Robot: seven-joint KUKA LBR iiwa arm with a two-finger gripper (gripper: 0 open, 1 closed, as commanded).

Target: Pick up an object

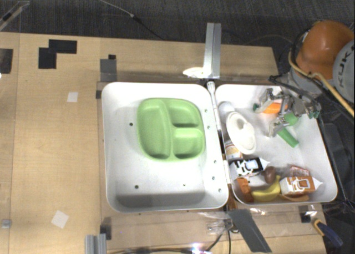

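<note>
Green cylinder (288, 137) lies at three o'clock in your right bin (327, 164), just beside the gripper (284, 115), its fingers apart around nothing; you risk it rolling away, or catching the orange piece (270, 108).

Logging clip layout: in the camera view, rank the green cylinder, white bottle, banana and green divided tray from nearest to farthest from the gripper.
From the gripper, at the right bin's far right:
1. Green cylinder, just below it.
2. White bottle, at that bin's left side.
3. Banana, near front edge.
4. Green divided tray, in the left bin.
</note>
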